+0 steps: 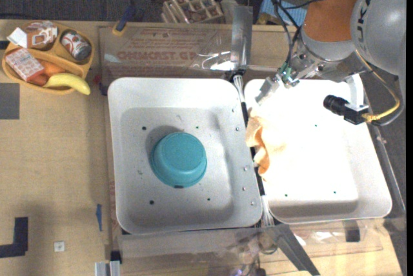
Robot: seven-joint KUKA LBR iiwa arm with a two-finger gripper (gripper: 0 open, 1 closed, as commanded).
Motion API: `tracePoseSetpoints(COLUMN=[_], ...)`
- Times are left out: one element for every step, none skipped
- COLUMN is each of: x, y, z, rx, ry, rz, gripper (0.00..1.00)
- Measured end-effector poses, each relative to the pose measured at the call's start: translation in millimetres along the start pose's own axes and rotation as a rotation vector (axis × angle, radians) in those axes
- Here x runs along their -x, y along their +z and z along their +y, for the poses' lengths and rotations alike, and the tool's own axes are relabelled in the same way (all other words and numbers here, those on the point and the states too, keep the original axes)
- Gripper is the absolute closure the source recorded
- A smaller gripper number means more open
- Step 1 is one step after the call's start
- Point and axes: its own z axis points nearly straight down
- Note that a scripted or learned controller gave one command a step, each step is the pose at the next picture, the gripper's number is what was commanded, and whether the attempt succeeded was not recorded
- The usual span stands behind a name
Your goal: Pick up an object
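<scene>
Teal bowl (179,159): upside down, left bin (122,107). Orange cloth (259,139): right bin's (322,204) left edge. Gripper (270,89): above far-left corner; opening indiscernible. Advice: descend squarely onto cloth's bunched fold.

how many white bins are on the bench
2. The left bin holds a teal bowl; the right bin has an orange cloth at its left edge.

Grey arm (381,17) (orange band, black lettering)
</scene>
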Motion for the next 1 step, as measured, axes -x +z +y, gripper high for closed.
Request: tracePoseSetpoints(x=[59.5], y=[40.0], z=[-35.0], rx=[0.002], ry=[-0.397], rz=[-0.002], gripper=[0.0])
